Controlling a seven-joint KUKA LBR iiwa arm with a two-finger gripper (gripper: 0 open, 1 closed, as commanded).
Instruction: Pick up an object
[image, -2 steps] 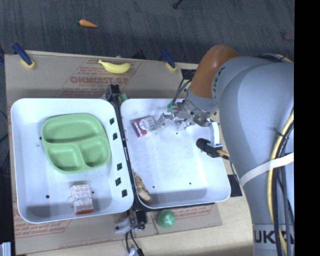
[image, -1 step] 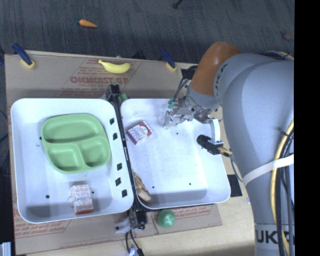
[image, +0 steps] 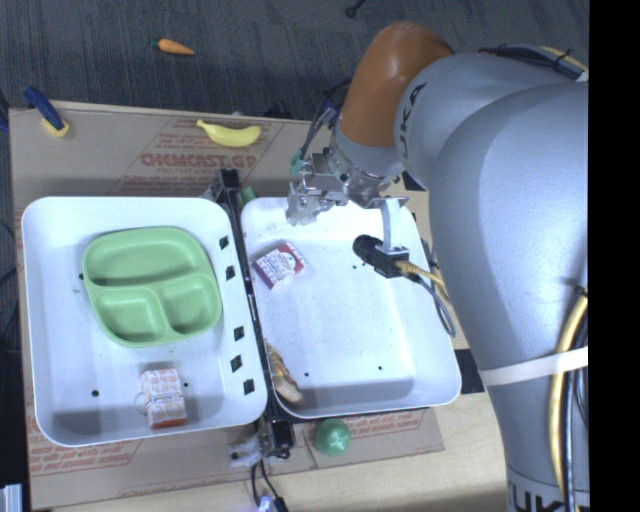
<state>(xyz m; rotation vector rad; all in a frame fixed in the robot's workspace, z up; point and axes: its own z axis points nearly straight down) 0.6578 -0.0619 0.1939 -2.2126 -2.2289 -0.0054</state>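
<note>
Nearest, a small green ball (image: 332, 437) on the worktop (image: 400, 440) just outside the right white bin (image: 350, 340). Left white bin (image: 60, 330): small printed carton (image: 163, 396); green three-compartment plastic tray (image: 151, 284). Right bin: red-and-white packet (image: 279, 266) near its far left corner. Gripper (image: 305, 205) above the bin's far edge, beyond the packet; its opening cannot be told. Farthest, yellow toy banana (image: 230, 131).

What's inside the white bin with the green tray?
In the left bin lie a green divided tray and a small red-and-white packet nearer the front. Whatever sits beneath the tray is covered, so it cannot be seen.
</note>
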